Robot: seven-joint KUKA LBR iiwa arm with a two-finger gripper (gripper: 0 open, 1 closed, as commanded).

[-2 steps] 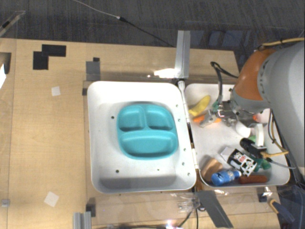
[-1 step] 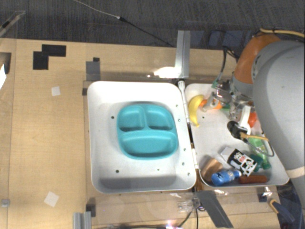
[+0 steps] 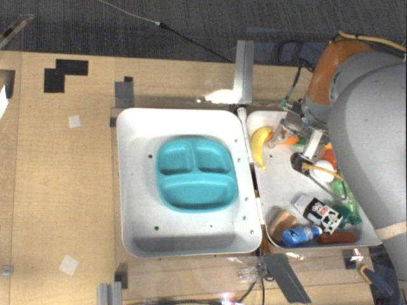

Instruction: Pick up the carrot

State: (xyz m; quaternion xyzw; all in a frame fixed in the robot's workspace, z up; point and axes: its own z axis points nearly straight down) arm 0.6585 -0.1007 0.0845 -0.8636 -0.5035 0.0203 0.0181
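In the right bin [image 3: 280,189], the gripper [image 3: 291,129] hangs low over the far end, just right of a yellow banana [image 3: 259,143]. A small orange piece that looks like the carrot [image 3: 289,140] shows directly under the gripper, touching or nearly touching it. Most of that piece is hidden by the gripper. Another orange-red bit [image 3: 329,154] peeks out at the edge of the grey arm, and I cannot say which object it belongs to.
A teal divided plate [image 3: 194,173] lies in the left bin [image 3: 137,189]. The right bin also holds a white round item [image 3: 325,169], a black-and-white box [image 3: 323,213], a blue toy [image 3: 299,235], a brown piece [image 3: 282,222] and a green item [image 3: 351,210]. The arm covers the bin's right side.
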